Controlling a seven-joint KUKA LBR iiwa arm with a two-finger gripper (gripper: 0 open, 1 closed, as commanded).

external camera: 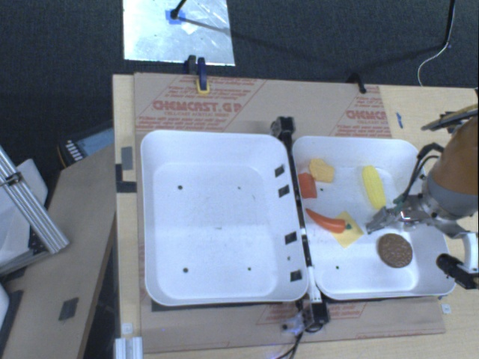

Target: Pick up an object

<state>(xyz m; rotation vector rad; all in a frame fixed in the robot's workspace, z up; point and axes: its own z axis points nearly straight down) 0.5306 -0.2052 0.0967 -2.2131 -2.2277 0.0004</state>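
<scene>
In the right bin (352, 283) lie a yellow corn cob (373, 186), an orange-yellow block (322, 170), a red-orange piece (307, 185), a red chili pepper (325, 219) across a yellow wedge (349, 234), and a brown round cookie (394, 250). My gripper (383, 218) reaches in from the right, low over the bin, just right of the yellow wedge and above-left of the cookie. Nothing shows between its tips.
The left bin (217, 215) sits beside the right one, with a black clip divider (294, 215) between them. Both rest on a cardboard sheet (247, 103). A shiny plate (178, 21) lies behind, and aluminium framing (22, 208) stands at left.
</scene>
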